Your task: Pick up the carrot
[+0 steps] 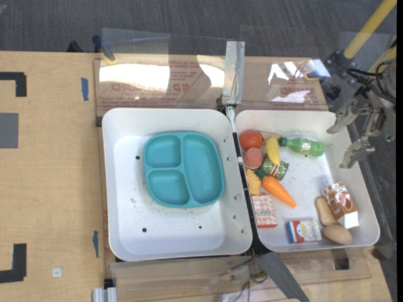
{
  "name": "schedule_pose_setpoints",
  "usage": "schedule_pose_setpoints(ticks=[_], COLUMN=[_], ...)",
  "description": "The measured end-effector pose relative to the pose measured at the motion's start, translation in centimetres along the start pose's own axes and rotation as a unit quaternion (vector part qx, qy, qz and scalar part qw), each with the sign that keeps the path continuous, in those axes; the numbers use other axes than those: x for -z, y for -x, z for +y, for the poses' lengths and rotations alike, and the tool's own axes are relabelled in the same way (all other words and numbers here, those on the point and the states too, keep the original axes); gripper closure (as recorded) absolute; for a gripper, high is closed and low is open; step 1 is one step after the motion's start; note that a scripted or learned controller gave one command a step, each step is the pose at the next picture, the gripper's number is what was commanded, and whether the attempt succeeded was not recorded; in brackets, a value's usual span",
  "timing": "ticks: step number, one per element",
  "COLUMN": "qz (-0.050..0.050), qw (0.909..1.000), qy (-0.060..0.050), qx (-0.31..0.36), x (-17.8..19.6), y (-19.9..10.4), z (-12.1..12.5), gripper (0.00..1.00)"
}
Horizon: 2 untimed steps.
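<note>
The carrot (278, 190) is orange and tapered, lying in the right bin (315, 175) with its thin tip pointing to the lower right. It touches a green can (274, 168) at its thick end and lies beside a yellow corn piece (253, 182). My gripper (340, 146) hangs over the bin's right rim, well to the upper right of the carrot. It is open, with nothing between its fingers (350, 157).
Packed around the carrot are a tomato (250, 138), a yellow banana (272, 150), a green bottle (303, 146), a red-white box (264, 211), a blue box (303, 230), a small carton (340, 204) and a potato (338, 234). The left bin (126, 187) holds a teal divided plate (184, 168).
</note>
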<state>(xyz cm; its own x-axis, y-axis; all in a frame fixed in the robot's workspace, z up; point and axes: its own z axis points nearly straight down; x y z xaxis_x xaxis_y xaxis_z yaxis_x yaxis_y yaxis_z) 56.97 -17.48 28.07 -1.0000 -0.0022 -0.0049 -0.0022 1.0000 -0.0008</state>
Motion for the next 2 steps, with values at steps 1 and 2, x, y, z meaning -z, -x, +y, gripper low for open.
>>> schedule_pose_setpoints(ticks=[1, 2], qz=[0.005, -0.006], qw=[0.9915, 0.9943], qy=[0.001, -0.001], qx=[-0.13, -0.106], x=[-11.6, -18.0], y=[-3.8, -2.7], z=[7.2, 7.9], gripper=[0.0, 0.0])
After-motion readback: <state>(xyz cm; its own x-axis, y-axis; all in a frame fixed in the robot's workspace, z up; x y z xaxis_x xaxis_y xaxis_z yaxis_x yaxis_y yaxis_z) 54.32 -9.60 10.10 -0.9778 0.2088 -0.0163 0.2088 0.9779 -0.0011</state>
